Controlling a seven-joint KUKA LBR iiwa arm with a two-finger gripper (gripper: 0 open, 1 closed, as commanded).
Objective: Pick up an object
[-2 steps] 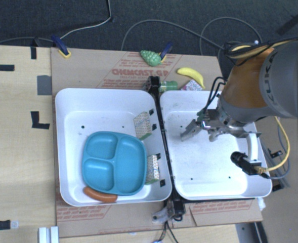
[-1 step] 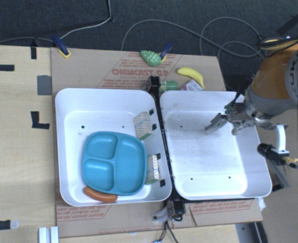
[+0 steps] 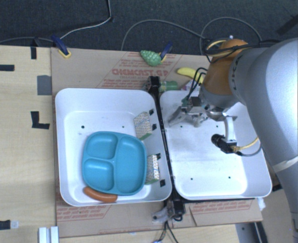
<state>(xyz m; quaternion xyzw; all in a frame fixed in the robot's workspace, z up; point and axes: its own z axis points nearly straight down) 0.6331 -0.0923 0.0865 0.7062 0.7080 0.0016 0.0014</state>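
The gripper (image 3: pixel 181 116) hovers low in the right bin (image 3: pixel 224 181), fingers spread and holding nothing; the pickable things (blue divided plate (image 3: pixel 113 162), orange sausage (image 3: pixel 100 195)) lie in the left bin (image 3: pixel 70 135).

- 2 white bins: left bin (image 3: pixel 68 135), right bin (image 3: pixel 224 181)
- 1 blue divided plate (image 3: pixel 113 162), 3 compartments, in left bin, well left of gripper (image 3: pixel 181 116)
- 1 orange sausage-shaped item (image 3: pixel 100 195), touching plate's near edge
- 2 small patterned pieces: one (image 3: pixel 142 123) by plate's far-right corner, one (image 3: pixel 153 167) along plate's right edge
- 1 yellow banana (image 3: pixel 189 73), outside bins, just beyond gripper
- 1 green item (image 3: pixel 151 57), on cardboard, beyond & left of gripper
- 2 blue clips: (image 3: pixel 61 46), (image 3: pixel 166 49)
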